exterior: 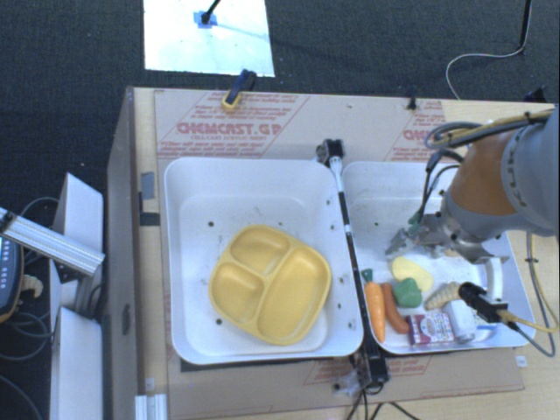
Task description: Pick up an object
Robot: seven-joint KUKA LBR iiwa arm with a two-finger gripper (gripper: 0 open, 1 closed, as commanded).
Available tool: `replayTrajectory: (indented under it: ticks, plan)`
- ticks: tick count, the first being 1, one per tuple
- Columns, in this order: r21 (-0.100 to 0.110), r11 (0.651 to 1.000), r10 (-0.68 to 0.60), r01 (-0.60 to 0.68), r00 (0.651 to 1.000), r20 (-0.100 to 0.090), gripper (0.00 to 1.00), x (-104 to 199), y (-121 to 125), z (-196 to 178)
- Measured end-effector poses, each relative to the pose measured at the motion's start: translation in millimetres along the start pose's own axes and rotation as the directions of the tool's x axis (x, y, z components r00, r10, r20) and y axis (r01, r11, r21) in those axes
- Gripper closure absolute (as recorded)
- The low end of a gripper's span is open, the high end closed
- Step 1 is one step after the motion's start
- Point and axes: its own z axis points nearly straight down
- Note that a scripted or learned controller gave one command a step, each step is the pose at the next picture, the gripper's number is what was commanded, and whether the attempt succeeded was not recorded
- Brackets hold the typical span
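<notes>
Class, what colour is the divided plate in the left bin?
Yellow: the plate shows plainly in the camera view.

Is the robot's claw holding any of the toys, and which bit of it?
It cannot be told. The claw sits low in the right bin, just above the yellow toy, but the picture doesn't show anything between its fingers.

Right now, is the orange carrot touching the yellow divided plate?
Apart. The camera view shows the carrot in the right bin, the plate in the left, with the bin walls between them.
</notes>
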Motion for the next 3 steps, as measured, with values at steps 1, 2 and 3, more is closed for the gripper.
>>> replayTrajectory:
  ticks: [1,2,3]
  plan:
    - [-0.002,1.0,0.001,-0.001,1.0,0.002,0.0,-82.0,-19.3,-4.8]
    - [-0.004,1.0,-0.003,0.003,1.0,0.001,0.0,-79.9,69.8,-1.2]
    - [-0.002,1.0,-0.001,0.001,1.0,0.0,0.0,-60.6,37.5,-0.7]
